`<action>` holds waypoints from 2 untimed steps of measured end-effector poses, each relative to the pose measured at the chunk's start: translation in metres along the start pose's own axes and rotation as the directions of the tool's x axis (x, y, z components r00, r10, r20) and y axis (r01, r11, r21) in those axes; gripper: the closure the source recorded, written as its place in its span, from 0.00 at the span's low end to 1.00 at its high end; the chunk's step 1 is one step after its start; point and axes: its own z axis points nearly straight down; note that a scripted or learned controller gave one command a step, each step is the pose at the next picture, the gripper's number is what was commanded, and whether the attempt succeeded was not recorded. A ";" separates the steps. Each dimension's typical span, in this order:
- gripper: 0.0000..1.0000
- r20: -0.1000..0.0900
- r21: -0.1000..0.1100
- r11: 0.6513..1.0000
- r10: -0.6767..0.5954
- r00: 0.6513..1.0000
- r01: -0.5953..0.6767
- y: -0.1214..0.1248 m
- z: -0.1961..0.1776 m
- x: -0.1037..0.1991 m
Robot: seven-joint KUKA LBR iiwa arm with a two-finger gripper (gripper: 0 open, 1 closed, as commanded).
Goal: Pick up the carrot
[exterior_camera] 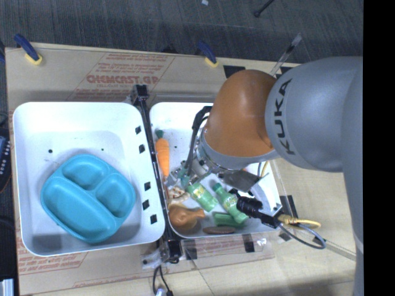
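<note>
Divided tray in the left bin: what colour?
Light blue tray, plain, clearest in the camera view.

Even, bright overhead light; the white bins (74, 119) look slightly washed out. Soft shadows fall under the arm (308, 116), whose orange band (241, 113) shows mild glare. Focus is slightly soft.

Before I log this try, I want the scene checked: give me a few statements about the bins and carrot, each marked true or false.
1. The carrot lies in the right bin, near its left wall. True.
2. The blue tray sits in the right bin. False: it is in the left bin.
3. The carrot rests on the blue tray. False: it lies on the right bin's floor, across the divider from the tray.
4. The arm hangs over the right bin. True.
5. Green items lie in the right bin. True.
</note>
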 end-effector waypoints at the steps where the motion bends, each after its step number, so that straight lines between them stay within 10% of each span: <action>1: 1.00 -0.004 0.006 0.912 0.409 0.912 -0.409 -0.022 -0.032 -0.039; 2: 1.00 -0.002 0.007 0.720 0.694 0.720 -0.694 -0.017 -0.039 -0.029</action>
